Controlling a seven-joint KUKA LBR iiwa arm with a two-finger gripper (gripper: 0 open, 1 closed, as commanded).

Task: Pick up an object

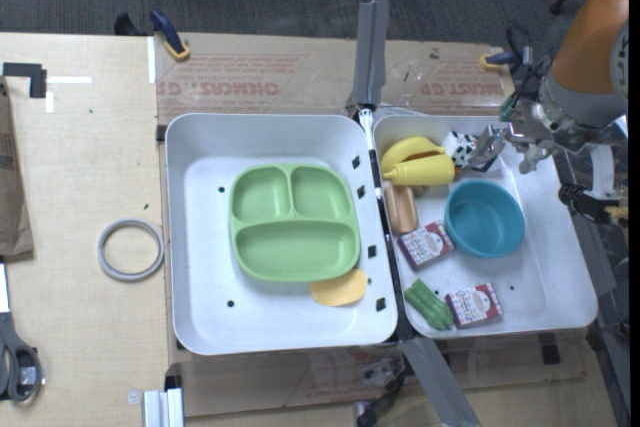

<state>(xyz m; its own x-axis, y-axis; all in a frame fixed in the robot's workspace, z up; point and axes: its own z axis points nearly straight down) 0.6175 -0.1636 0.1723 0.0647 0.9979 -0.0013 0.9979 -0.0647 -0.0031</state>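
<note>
The grey arm with its orange band reaches in from the right, and its tool (492, 147) hangs over the back of the right shallow white bin (555, 290); I cannot tell its state. Just beside it lies a small black-and-white toy (460, 148), next to a yellow plastic banana (415, 162). A blue round bowl (484, 218) sits mid-bin, with two red-and-white packets (425, 244) (474, 304), a green oblong piece (428, 305) and a tan wooden block (401, 209) nearby. The left white bin (190, 245) holds a green divided plate (295, 221) and a yellow flat disc (339, 290).

Right bin (560, 310) crowded (bowl (485, 220) central), near-right floor open
</note>
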